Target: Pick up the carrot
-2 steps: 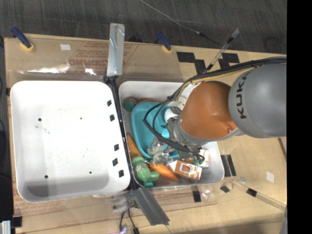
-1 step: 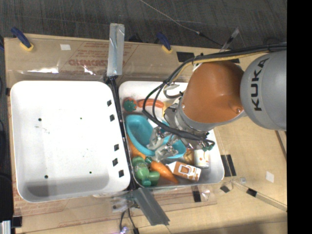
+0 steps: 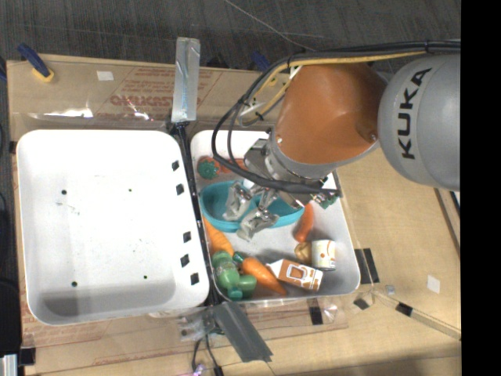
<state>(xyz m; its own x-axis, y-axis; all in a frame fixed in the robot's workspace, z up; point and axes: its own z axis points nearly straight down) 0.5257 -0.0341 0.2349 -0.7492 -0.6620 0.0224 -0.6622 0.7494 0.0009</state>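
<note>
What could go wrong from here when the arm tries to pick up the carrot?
1. The gripper hangs over the blue bowl, apart from the carrot, and may close on the bowl's rim.
2. The carrot lies crowded against a green toy and a small carton; the fingers may catch these instead.

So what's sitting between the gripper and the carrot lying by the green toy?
In the camera view, the near rim of the blue bowl and a strip of white bin floor lie between the gripper and the carrot.
</note>
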